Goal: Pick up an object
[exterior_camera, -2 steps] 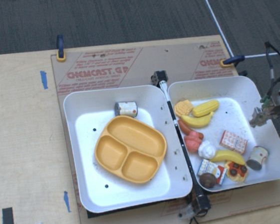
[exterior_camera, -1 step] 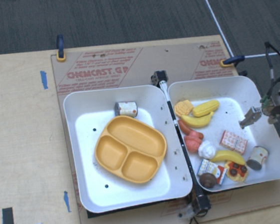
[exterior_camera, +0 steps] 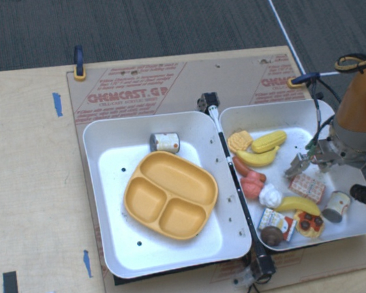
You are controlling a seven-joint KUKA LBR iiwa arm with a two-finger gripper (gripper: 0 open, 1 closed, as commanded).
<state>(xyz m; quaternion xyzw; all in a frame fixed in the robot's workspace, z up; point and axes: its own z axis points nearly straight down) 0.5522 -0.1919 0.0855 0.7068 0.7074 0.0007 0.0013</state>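
Observation:
The right bin point(exterior_camera: 338, 125) holds several toy foods: a corn cob point(exterior_camera: 269, 141), a banana point(exterior_camera: 258, 158), a round waffle point(exterior_camera: 239, 141), a red sausage point(exterior_camera: 240, 166), a pink piece point(exterior_camera: 253, 183), a white piece point(exterior_camera: 270, 197), a second banana point(exterior_camera: 299, 204), a checkered packet point(exterior_camera: 308, 188), a small can point(exterior_camera: 336, 206) and a carton point(exterior_camera: 275, 221). My gripper point(exterior_camera: 307, 162) hangs low over the bin's right middle, just above the checkered packet. I see nothing held in it.
The left bin point(exterior_camera: 102, 184) carries a yellow divided plate point(exterior_camera: 170, 194) and a small tin point(exterior_camera: 164, 141) lying behind it. A black divider rail point(exterior_camera: 228, 164) runs between the bins. The arm's orange band point(exterior_camera: 361, 104) overhangs the right bin's far right side.

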